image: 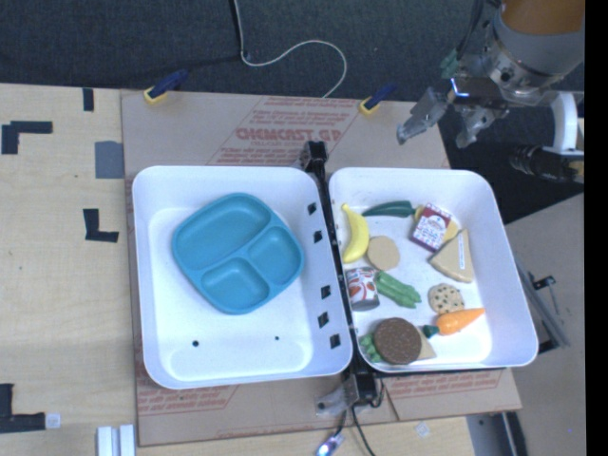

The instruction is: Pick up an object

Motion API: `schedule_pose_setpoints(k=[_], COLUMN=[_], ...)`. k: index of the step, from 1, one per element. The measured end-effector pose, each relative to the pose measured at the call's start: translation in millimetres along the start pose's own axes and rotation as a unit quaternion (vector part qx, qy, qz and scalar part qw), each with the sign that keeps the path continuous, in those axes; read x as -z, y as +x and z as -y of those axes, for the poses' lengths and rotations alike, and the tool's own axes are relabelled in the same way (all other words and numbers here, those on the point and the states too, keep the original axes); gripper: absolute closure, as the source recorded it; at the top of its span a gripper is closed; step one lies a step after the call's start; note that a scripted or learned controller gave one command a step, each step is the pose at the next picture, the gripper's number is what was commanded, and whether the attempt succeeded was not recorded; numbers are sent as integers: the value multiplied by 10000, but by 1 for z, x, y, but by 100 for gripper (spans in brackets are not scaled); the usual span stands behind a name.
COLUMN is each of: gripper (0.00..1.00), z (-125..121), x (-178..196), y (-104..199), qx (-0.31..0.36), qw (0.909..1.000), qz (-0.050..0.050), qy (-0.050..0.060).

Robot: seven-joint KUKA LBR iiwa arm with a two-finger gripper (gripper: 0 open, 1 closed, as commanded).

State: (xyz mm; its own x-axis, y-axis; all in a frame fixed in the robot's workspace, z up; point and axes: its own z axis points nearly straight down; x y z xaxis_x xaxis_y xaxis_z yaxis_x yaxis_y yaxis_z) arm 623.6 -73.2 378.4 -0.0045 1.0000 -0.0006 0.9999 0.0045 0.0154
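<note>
Up at the top right, hanging above the far edge of the right bin [502,255] on the grey arm [532,17]: gripper [446,122], fingers standing apart with nothing between them, one finger [419,119] slanting down-left over the cardboard, the other [472,123] shorter beside it. Hovering well clear of the toys, touching none.

Below it, lying in the right bin: a green pepper [388,209] along the far side, a yellow banana [354,233] curving just beside the centre divider, a red carton [430,226] leaning against a cheese wedge [455,256]. Nearer the middle, resting close together: a round tan cracker [383,253], a small can [362,288], a green pea pod [398,290]. Toward the near side, sitting almost touching: a chocolate-chip cookie [445,298], an orange carrot [458,321], a dark burger patty [397,341] atop something leafy.

Further left, occupying the left bin [152,283]: a blue divided plate [237,252], lying flat, turned at a slant. Beyond both bins, spreading underneath: printed cardboard sheet [285,131], held by yellow-and-blue clamps [165,85], with a white cable [294,50] looping over the dark backdrop.
</note>
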Motion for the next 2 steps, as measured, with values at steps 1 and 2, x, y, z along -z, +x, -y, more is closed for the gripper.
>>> schedule_pose_setpoints(k=[1, 2], gripper=[0, 100], z=[43, 42], x=[169, 167], y=[41, 39], qx=[10, -13], qw=[10000, 10000], qz=[-5, 5], qy=[-21, 75])
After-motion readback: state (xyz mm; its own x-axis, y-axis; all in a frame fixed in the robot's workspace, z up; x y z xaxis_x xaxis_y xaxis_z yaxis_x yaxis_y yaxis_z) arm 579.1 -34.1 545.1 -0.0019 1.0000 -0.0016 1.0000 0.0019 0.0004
